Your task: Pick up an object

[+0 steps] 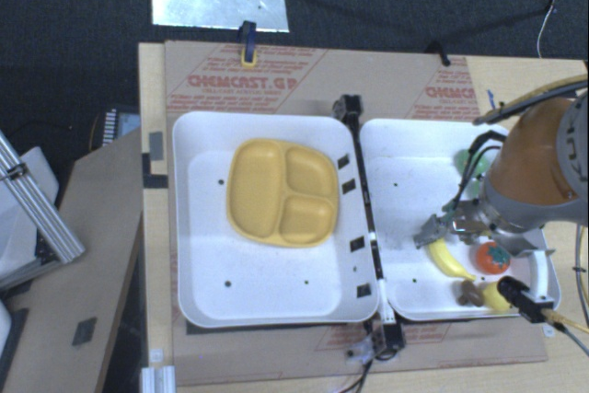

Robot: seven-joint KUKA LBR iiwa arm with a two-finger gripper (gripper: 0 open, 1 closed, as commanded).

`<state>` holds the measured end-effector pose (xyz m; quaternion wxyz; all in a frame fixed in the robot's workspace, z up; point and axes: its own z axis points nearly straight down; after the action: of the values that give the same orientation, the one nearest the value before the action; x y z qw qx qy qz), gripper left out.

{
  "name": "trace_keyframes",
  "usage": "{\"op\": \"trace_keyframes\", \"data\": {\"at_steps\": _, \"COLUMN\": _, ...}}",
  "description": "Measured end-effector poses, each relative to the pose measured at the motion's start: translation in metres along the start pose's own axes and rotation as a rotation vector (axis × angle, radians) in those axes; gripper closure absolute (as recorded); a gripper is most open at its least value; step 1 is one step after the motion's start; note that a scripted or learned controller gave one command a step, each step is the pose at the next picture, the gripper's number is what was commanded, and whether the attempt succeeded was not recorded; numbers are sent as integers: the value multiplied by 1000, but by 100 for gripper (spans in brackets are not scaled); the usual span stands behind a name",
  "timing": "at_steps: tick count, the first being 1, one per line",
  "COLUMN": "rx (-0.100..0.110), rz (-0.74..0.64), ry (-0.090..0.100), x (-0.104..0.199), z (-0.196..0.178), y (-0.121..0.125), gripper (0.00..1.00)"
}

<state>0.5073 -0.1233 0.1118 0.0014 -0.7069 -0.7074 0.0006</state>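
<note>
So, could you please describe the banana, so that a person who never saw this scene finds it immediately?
Look at the right white bin, then at its near right corner, just below the gripper. The banana lies there on the floor, a curved yellow fruit. Beside it are a round orange-red object and a small brown object; the banana alone is long and bent.

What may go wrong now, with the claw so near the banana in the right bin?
The claw sits just above the banana's end, so it may only nudge the fruit. The banana lies close to the orange-red toy and a brown piece, so a grab might catch or shove those neighbours.
</note>
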Motion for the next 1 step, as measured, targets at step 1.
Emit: {"op": "trace_keyframes", "data": {"at_steps": 1, "rx": -1, "rz": 0, "ry": 0, "x": 0, "z": 29, "y": 0, "gripper": 0}}
